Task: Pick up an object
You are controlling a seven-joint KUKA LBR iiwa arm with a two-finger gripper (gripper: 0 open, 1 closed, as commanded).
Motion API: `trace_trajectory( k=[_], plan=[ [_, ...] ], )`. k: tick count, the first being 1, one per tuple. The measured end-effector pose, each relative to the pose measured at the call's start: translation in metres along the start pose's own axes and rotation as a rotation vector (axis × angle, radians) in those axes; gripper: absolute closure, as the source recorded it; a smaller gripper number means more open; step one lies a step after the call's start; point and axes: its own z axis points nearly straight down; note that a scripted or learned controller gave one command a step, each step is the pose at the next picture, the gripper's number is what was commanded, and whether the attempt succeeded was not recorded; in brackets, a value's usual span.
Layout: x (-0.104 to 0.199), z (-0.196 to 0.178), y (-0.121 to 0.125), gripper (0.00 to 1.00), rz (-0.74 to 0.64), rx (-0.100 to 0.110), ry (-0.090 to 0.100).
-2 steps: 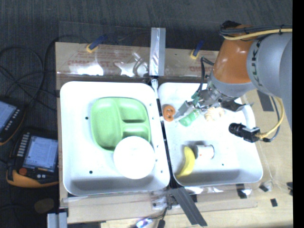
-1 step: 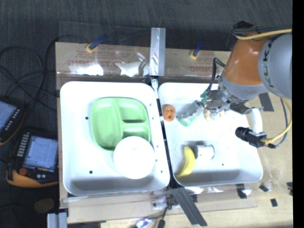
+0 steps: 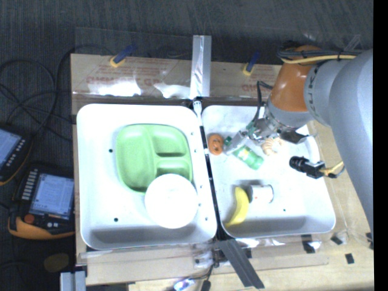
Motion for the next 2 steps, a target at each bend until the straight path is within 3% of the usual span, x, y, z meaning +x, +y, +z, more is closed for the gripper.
trace_trajectory(
  k=[1, 2],
  plan=[
    [0.001, -0.009, 0.0, 1.0, 0.001, -0.001, 0.002],
    [0.075, -0.104, 0.023, 1.0, 0.248, 0.013, 0.004]
  ],
)
